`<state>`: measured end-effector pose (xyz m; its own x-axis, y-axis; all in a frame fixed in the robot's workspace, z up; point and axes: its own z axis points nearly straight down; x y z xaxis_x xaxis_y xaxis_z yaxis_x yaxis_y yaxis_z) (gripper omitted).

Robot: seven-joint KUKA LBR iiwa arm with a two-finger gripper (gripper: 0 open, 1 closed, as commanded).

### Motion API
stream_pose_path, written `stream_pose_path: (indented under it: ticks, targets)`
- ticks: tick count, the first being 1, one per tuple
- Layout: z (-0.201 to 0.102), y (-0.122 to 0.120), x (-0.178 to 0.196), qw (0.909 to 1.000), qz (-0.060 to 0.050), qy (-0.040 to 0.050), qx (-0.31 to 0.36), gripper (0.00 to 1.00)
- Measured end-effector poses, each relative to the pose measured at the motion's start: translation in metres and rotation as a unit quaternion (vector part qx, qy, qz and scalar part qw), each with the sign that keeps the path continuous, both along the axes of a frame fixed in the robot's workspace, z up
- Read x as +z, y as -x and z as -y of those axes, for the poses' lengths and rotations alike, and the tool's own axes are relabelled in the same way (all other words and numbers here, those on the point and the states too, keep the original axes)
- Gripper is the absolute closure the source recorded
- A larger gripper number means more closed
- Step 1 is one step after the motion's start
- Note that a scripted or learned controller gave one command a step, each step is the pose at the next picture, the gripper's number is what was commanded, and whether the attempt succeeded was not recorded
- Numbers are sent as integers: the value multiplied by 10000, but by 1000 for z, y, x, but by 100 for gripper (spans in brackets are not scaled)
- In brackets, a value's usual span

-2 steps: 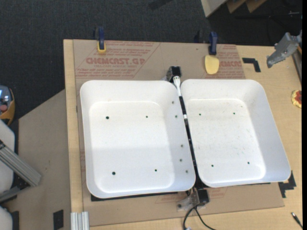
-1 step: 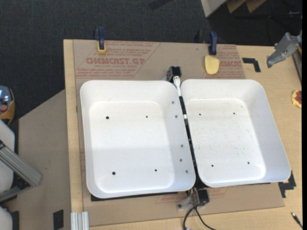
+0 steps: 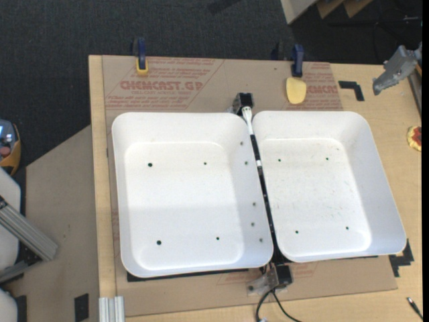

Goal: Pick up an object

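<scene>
Grey metal part (image 3: 398, 69) at upper right cut off by the right edge; identity and finger state not determinable. Orange-red object (image 3: 415, 137) at right edge truncated, unidentifiable. Aluminium extrusion (image 3: 27, 228) at lower left cropped by the left edge. Black cable (image 3: 271, 307) below the bins running out at the bottom edge. Printed lettering (image 3: 162, 84) on the board partly legible, remainder too faint.

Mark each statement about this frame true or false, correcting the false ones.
1. Two white bins sit side by side, left bin and right bin. True.
2. A yellow object lies inside the right bin. False: it lies on the board behind the bins.
3. Two clamps hold the board's far edge. True.
4. The left bin holds a red ball. False: none is seen there.
</scene>
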<state>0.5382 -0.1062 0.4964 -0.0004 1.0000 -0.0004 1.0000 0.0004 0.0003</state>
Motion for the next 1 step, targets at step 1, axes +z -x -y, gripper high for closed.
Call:
stream_pose_path:
  ticks: [1]
  targets:
    - [-119,-4,-71,10000,-34,-12,45,0]
